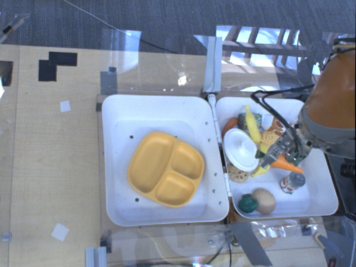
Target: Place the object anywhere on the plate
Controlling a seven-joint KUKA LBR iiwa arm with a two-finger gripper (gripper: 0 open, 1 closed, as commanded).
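A yellow plate with three compartments lies in the left bin, and nothing is on it. The right bin holds a pile of toy food. In it are a yellow banana, a white bowl, an orange carrot and a cookie. My gripper hangs low over the middle of this pile, just right of the bowl and beside the carrot. Its tip is partly hidden among the items.
A tan potato and a green item lie at the right bin's front. A small red-and-white can stands near the carrot. The ridge where the two bins meet separates the gripper from the plate. A black cable loops over the right bin.
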